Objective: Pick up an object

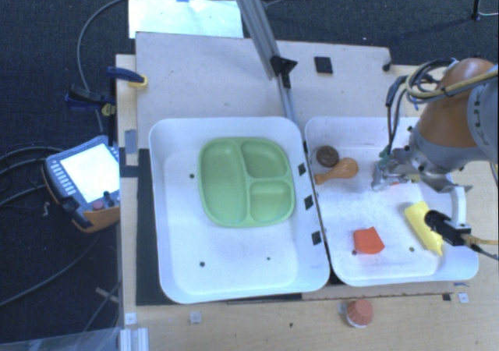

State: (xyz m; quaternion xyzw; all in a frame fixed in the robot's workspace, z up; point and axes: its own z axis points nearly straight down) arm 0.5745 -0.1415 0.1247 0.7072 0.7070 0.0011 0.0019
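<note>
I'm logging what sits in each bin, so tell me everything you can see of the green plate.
The green plate is pale green with a smooth, plastic-looking surface, rounded corners and three compartments: one long section at the view's left and two smaller ones at its right. It lies flat, right side up and slightly rotated, in the upper middle of the left bin. Only the bin's floor touches it.

Bench [203, 76] bears two white bins [234, 264].

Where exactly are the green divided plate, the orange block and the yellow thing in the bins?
Green three-compartment plastic plate [226, 178]: camera view, on its large left compartment.
Orange block [368, 240]: camera view, on its top face.
Yellow elongated object [423, 226]: camera view, on its middle.
</note>
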